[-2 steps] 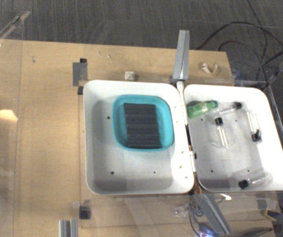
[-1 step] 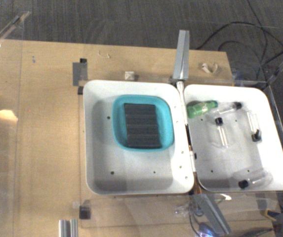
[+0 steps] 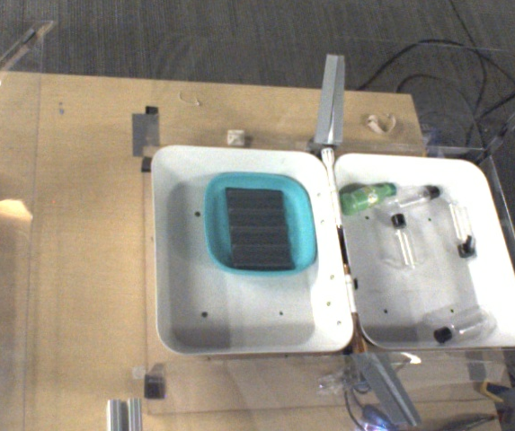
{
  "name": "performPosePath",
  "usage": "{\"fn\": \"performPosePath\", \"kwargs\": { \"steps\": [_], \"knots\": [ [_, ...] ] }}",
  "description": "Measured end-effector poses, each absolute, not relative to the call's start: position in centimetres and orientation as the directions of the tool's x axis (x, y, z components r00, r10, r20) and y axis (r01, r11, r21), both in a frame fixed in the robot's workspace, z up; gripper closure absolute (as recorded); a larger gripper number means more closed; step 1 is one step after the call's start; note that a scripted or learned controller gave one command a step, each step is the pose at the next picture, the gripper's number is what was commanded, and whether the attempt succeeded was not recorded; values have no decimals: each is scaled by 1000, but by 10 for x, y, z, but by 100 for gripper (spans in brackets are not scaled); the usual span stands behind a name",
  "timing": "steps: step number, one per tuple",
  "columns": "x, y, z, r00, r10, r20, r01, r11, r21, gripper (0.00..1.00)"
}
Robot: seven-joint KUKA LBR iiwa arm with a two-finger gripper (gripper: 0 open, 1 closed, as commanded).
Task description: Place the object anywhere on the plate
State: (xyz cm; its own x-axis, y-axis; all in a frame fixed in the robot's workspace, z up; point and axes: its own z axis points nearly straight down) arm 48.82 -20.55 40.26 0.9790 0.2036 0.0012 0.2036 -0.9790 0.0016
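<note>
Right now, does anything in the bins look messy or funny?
A bit. In the right bin, a green bottle and several clear tubes lie scattered at different angles. In the left bin, a dark ridged block already covers the teal plate.

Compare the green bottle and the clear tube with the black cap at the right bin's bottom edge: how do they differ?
Colour: the green bottle is green and translucent; the clear tube is colourless with a black cap.
Place: the green bottle lies in the right bin's top left corner by the divider; the clear tube lies near the bin's bottom right corner.
Both lie on their sides in the right bin, apart from the teal plate in the left bin.
</note>
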Motion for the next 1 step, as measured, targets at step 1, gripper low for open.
{"fn": "performPosePath", "kwargs": {
  "steps": [1],
  "knots": [
    [488,-205,435,978,208,3,208,-978,2,0]
  ]
}}
